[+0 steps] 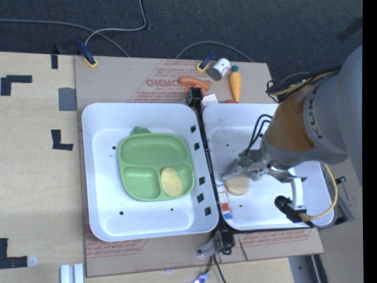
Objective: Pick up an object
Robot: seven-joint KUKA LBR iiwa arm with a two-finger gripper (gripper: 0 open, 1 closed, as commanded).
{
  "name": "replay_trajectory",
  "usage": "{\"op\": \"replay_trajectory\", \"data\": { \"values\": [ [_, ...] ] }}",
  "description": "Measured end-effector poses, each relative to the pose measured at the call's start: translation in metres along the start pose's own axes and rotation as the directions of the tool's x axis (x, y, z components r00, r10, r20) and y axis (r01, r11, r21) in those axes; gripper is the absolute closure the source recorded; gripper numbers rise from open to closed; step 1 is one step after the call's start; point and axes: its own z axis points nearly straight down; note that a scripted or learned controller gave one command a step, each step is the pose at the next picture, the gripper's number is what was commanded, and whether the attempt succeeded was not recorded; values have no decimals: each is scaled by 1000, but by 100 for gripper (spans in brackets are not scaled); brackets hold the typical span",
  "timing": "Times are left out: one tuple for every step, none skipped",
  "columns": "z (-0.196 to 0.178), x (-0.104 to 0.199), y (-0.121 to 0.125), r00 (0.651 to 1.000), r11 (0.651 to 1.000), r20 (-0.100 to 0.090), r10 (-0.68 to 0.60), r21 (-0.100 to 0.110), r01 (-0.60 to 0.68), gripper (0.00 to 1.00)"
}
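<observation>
Left bin [100, 175], well to the left of the claw: holds a green divided plate [154, 152] with a pale yellow oval piece [172, 182] in its lower right compartment, long axis running roughly top to bottom of the view.

Divider between the bins, left of the claw: dark strip with clips.

Right bin [259, 214]: holds a tan, rounded, flattish piece [237, 186], lying on the bin floor directly below the claw [238, 167] and just at its tip, whether touching cannot be told. Long axis roughly left to right; no clear pointing end. Likely light and fairly firm, with a smooth, possibly slippery skin; best taken across its short width, near the middle.

Claw: low in the right bin, on the grey arm with the orange band. Whether it is spread or pressed together cannot be told from here; nothing seen pinched.

Tabletop beyond the bins, above the claw: a toy carrot [235, 84] standing top to bottom, a small white cup-like item [220, 68], an orange-red piece [194, 82].
</observation>
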Motion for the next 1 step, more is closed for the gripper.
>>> {"op": "replay_trajectory", "data": {
  "values": [
    [0, 7, -21, 1000, 1000, 1, 2, 0, -2, 0]
  ]
}}
